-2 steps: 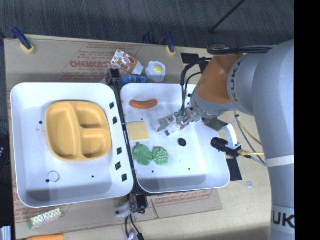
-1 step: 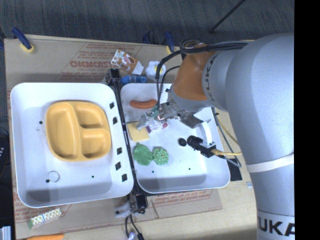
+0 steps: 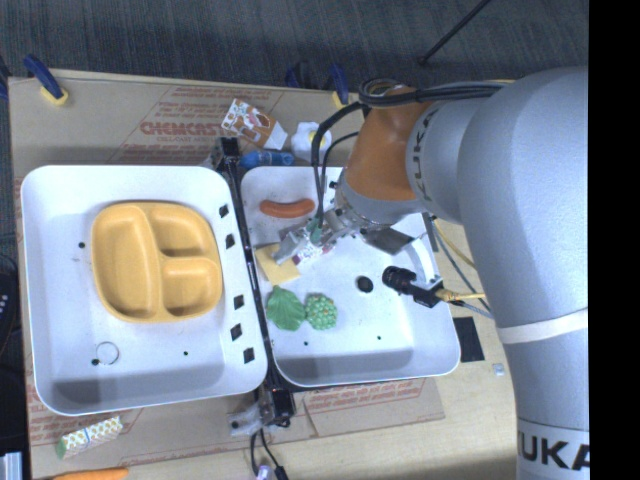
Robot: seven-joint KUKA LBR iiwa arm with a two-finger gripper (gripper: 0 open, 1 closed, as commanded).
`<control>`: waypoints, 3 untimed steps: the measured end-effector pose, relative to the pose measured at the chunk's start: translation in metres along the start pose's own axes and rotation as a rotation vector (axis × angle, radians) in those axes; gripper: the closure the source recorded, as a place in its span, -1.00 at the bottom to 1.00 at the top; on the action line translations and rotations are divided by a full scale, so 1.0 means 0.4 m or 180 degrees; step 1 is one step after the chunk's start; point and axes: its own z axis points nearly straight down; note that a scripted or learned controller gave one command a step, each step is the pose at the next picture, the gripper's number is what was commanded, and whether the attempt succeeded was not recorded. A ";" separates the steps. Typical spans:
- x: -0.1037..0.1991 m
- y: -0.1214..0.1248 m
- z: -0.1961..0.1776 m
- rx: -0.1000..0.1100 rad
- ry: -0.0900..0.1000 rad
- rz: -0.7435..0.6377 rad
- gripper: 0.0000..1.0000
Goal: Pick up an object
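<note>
Across the bench (image 3: 480, 393): pale top, a sheet of brown cardboard (image 3: 180, 118) with red print under two white bins. Dark carpet (image 3: 200, 18) along the top of the frame. Blue clamps at the cardboard's upper edge, one at upper left (image 3: 46, 78). A small printed carton (image 3: 246, 120) sits just above the gap between the bins, and a wrapped packet (image 3: 90, 435) lies at lower left on the cardboard.

Left bin (image 3: 60, 368): holds a yellow divided tray (image 3: 155, 260), flat, roughly centred.

Right bin (image 3: 420, 353): arm (image 3: 500, 198) enters from the right of the frame, orange band (image 3: 385, 153) over the bin's upper edge. Gripper (image 3: 312, 240) is low over the bin's upper-left part; state: can't tell, the tip is a blur of grey, green and red.

Objects, all in the right bin:
- sausage (image 3: 287, 208): just above the gripper, lying flat, long axis left-right across the frame, slight curve.
- yellow wedge (image 3: 272, 265): just lower left of the gripper, flat, near the bin's left wall, partly covered, so its axis isn't readable.
- green leaf (image 3: 284, 310) and green bumpy piece (image 3: 321, 311): side by side, touching, below the wedge.
- small dark disc (image 3: 365, 285): centre of the bin, apart from the rest.

Nothing is visibly clamped in the gripper.
</note>
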 end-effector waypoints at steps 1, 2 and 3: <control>-0.015 0.038 0.001 0.0001 0.0010 -0.0472 -1.00; 0.065 -0.204 -0.094 0.0028 0.0038 -0.0048 -1.00; -0.015 0.013 0.002 0.0002 0.0020 -0.0561 -1.00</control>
